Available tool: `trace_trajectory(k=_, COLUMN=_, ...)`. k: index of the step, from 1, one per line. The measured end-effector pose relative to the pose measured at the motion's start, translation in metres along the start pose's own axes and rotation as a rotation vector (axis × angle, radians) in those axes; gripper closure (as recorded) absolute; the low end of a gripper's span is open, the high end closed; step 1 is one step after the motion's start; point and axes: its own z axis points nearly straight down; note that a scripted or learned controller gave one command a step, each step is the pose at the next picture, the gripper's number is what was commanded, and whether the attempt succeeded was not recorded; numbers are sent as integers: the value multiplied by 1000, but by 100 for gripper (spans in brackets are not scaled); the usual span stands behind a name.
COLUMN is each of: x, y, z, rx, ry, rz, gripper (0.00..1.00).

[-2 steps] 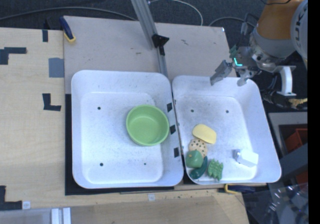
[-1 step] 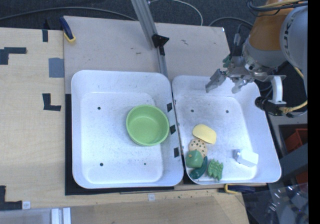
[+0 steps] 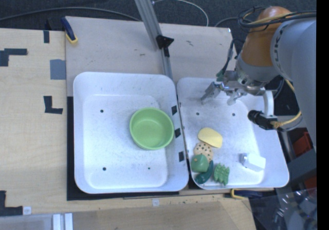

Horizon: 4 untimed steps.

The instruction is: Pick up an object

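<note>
The gripper (image 3: 220, 92) hangs over the far end of the right bin (image 3: 267, 172), its fingers (image 3: 208, 93) spread apart with nothing between them. Nearer the camera than the fingers lie a yellow piece (image 3: 210, 137), a green toy cluster (image 3: 206, 164) and a small white block (image 3: 252, 161). To their left, in the other bin (image 3: 92, 172), sits a green bowl (image 3: 151, 128)

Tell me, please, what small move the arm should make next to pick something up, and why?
Probably shift the claw toward the near end of the right bin and lower it over the yellow piece. The claw hangs open near the bin's far end with nothing between its fingers, while the toys cluster at the near end. The yellow piece lies at the cluster's edge, so seems easiest to reach.
</note>
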Motion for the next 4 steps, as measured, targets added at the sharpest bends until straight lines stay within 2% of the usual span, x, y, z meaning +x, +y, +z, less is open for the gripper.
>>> trace_trajectory(k=1, x=-4, y=0, z=45, rx=-2, ry=-1, rz=1, gripper=0)
trace_trajectory(k=2, x=-3, y=0, z=32, rx=-5, ry=0, rz=-1, gripper=100)
trace_trajectory(k=4, x=3, y=-14, z=-69, rx=-12, ry=-1, rz=0, gripper=100)
